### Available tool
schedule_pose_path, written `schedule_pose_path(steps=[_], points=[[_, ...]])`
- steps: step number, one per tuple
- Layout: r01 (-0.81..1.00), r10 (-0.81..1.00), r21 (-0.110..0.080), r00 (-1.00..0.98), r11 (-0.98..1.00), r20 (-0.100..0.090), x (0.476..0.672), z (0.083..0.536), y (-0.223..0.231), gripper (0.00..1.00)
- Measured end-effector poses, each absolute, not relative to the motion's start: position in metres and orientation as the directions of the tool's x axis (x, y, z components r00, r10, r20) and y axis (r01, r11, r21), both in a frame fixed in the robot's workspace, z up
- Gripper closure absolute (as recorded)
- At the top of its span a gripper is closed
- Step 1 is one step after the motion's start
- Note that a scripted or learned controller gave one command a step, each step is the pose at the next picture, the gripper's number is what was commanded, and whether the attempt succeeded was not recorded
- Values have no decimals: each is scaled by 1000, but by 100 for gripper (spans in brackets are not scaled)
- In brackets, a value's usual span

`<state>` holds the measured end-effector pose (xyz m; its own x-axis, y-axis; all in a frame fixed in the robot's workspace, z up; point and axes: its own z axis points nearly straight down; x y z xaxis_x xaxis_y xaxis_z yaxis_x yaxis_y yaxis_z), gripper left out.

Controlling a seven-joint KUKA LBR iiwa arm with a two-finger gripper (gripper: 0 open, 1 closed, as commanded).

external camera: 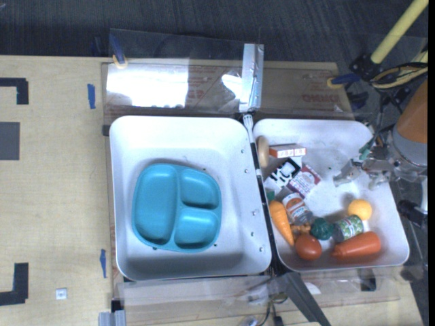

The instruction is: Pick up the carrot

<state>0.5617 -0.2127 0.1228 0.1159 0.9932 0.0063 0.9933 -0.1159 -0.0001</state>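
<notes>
You're seeing the metal two-finger gripper (358, 166) hovering over the right white bin (393, 253), fingers spread, gripping nothing. The orange tapered carrot (281, 222) is lying against that bin's left wall.

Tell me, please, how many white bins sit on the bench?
2: the left bin holds a blue divided plate; the right bin holds the carrot and other items.

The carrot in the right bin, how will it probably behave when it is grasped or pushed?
The carrot looks like smooth moulded plastic, so it is probably stiff, light and slightly slippery. Its tapered, round shape may let it roll or pivot. It lies against the bin wall, beside a tomato, so a push could jam it.
</notes>
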Motion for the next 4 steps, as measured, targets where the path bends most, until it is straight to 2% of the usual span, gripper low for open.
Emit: schedule_pose_path(steps=[1, 2, 3, 4], points=[[952, 952, -4, 305, -305, 2, 496, 127, -206, 0], [720, 720, 2, 694, -694, 8, 515, 88, -189, 0], [675, 675, 4, 738, -738, 1, 517, 87, -167, 0], [677, 677, 5, 736, -736, 1, 518, 98, -167, 100]])
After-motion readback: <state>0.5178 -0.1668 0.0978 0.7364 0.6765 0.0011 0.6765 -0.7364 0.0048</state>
